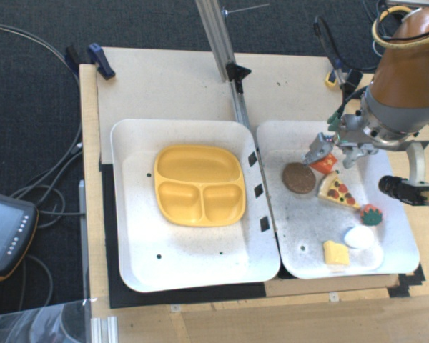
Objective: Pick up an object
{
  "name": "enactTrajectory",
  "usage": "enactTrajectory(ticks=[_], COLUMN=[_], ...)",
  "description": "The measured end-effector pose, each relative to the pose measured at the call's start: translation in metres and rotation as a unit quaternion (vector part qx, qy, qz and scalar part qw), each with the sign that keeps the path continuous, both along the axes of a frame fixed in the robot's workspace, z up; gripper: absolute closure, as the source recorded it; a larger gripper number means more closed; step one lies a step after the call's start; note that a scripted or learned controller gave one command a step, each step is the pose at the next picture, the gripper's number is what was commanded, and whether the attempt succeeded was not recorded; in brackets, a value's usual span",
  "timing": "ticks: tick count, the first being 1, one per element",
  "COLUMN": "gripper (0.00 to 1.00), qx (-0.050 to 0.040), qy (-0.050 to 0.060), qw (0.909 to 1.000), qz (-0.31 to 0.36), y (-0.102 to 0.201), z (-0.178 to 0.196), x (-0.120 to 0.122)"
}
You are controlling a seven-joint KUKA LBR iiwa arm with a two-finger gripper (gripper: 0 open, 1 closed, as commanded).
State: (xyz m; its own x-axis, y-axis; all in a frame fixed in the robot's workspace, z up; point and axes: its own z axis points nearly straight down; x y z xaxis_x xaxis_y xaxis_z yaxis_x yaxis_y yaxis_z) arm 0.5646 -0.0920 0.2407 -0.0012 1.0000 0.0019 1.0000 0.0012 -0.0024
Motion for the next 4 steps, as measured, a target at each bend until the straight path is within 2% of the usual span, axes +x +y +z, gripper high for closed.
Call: enactTrajectory(ticks=[1, 2, 3, 4], gripper=[0.0, 0.0, 0.0, 0.0], qx=[-0.0001, 0.0, 0.0001, 0.0002], qy=[0.0, 0.003, 0.004, 0.003], qw=[1.0, 1.0, 1.0, 1.0], qz=[0.0, 0.0, -0.001, -0.001], y=[0.0, 0.007, 0.003, 0.004], z=[0.0, -0.047, -0.109, -0.151], x=[0.0, 0.006, -0.001, -0.002])
